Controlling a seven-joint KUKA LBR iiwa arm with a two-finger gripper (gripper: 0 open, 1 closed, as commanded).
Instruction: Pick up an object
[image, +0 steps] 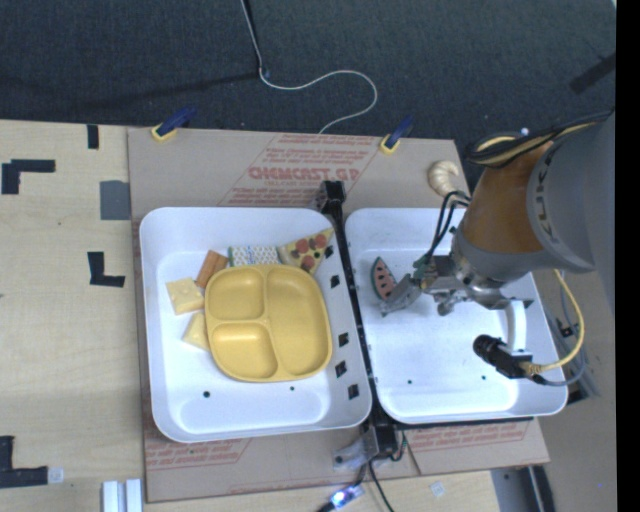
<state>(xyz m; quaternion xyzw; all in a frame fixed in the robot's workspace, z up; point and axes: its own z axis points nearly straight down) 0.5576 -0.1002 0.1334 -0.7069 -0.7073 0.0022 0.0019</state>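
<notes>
I judge the watermelon-slice toy (383, 279) light, stiff and flat, best pinched across its edges; I can't tell my gripper's (405, 296) finger state.

The arm (560, 200) comes in from the right, its bulky grey body filling the upper right and its orange band (500, 205) sitting just above the wrist. The wrist points down and leftward. The end effector (412, 293) hangs low at the arm's left end, with one grey finger (400, 297) angled out to the left and another (445, 303) just right of it, the two standing apart. A black fitting (498, 355) with a yellow cable juts below the wrist.
</notes>
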